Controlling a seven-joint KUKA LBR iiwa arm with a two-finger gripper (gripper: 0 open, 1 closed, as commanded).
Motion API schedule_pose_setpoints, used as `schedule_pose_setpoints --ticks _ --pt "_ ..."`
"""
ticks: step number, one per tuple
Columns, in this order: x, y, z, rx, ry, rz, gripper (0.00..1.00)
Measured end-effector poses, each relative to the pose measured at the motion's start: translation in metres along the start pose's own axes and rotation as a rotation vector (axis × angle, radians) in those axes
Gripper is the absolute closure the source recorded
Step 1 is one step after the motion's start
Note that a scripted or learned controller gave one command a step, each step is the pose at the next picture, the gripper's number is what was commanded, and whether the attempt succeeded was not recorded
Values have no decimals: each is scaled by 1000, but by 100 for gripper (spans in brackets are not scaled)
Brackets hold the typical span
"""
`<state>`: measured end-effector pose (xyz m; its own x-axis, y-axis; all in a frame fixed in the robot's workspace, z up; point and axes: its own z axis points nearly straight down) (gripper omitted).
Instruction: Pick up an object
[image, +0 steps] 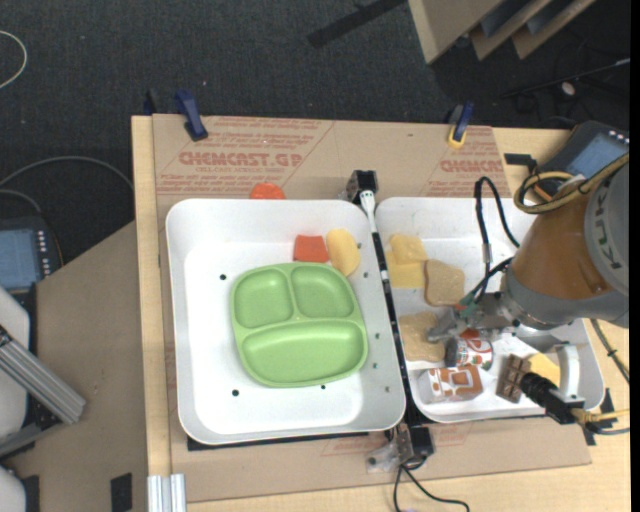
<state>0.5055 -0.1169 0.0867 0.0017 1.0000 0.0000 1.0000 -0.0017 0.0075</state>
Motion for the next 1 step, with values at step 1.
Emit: schedule_pose_setpoints --ticks 1 --pt "1 1 -11 -3 0 -2 100"
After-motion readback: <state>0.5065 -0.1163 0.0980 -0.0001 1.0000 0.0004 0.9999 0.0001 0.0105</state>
